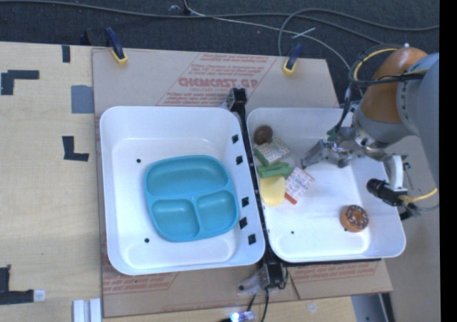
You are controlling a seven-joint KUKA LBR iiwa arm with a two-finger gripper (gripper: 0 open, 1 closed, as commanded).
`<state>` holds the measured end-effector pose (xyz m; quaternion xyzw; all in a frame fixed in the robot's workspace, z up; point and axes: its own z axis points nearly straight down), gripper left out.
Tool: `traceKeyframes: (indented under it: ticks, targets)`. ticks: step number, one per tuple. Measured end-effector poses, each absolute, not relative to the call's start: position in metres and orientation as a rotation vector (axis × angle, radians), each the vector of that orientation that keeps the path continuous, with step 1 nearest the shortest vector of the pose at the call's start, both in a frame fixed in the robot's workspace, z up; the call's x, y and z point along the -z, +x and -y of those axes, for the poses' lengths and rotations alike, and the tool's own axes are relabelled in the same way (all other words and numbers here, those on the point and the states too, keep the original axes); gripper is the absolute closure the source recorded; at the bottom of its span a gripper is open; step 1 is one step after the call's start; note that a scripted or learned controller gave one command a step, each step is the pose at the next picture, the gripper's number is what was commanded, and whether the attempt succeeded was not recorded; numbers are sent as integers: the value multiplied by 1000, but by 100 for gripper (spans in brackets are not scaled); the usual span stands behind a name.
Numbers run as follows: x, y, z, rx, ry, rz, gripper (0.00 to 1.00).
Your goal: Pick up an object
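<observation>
I see the fingers [311, 159] spread apart, holding nothing, near the packet [299, 183] in the right bin [385, 245]; it looks light and crinkly, so I'd pinch its edges.

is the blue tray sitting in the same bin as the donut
No, the blue tray lies in the left bin, while the donut sits in the right bin.
</observation>
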<state>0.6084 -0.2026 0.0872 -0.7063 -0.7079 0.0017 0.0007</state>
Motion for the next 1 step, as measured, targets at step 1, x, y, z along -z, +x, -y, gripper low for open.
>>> traceKeyframes:
  ticks: [1]
  targets:
    - [-87,609,203,-3,-2220,2226,0]
